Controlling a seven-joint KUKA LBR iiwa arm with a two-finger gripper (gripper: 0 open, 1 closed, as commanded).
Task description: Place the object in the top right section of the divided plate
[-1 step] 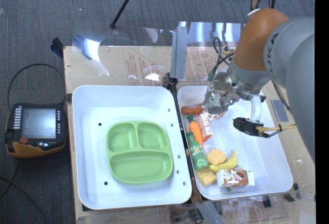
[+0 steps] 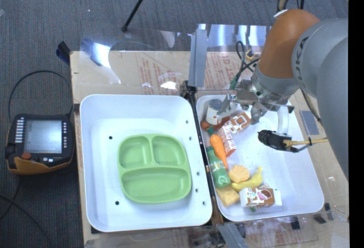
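A green divided plate (image 2: 153, 187) lies in the left bin (image 2: 96, 127), with two small sections at the top and one wide one below; its top right section (image 2: 169, 151) holds nothing. My gripper (image 2: 241, 107) hangs over the top left part of the right bin (image 2: 296, 176), fingers spread open, just above an orange-and-white carton (image 2: 235, 124). Nothing is between the fingers. A carrot (image 2: 219, 149) lies below the carton.
The right bin also holds a white cup (image 2: 214, 110), a green bottle (image 2: 216, 166), a yellow ridged piece (image 2: 239, 173), a banana (image 2: 252, 179), a cheese block (image 2: 227, 196) and a brown-and-white carton (image 2: 260, 197). A black cable fitting (image 2: 274, 139) hangs by the wrist. A pendant (image 2: 41, 144) sits far left.
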